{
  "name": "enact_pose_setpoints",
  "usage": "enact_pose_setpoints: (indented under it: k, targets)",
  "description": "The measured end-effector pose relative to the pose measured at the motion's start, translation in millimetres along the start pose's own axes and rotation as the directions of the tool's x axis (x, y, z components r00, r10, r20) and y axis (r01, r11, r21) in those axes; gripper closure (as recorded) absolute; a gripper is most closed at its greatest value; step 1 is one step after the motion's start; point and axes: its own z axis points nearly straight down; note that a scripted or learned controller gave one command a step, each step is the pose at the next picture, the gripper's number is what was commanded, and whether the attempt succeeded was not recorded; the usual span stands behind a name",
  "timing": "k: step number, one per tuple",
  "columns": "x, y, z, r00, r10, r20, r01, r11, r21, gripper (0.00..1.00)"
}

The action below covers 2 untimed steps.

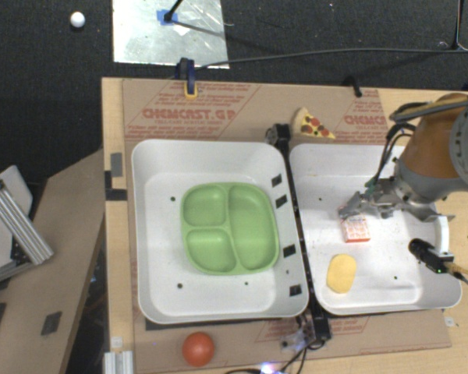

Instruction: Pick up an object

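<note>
In the right bin (398,291) lie a small red-and-white box (356,229) near the middle and a yellow rounded object (342,273) toward the front. My gripper (356,206) hangs low over the right bin, just above and touching the far edge of the red-and-white box. Whether anything is between its fingers is hidden by the wrist. A green divided plate (228,227) fills the middle of the left bin (156,209).
A pizza-slice toy (313,124) lies on the board behind the bins. A red-orange ball (198,348) sits on the board in front of the left bin. A blue clamp (187,75) holds the board's far edge. The arm enters from the right.
</note>
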Motion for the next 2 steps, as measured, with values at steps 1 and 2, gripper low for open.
enact_pose_setpoints:
  k: [1,2]
  targets:
    - [1,3,-16,1.000,-0.002,0.000,0.002,1.000,-0.010,1.00]
    - [0,2,-80,1.000,-0.004,0.003,0.004,1.000,-0.003,1.00]
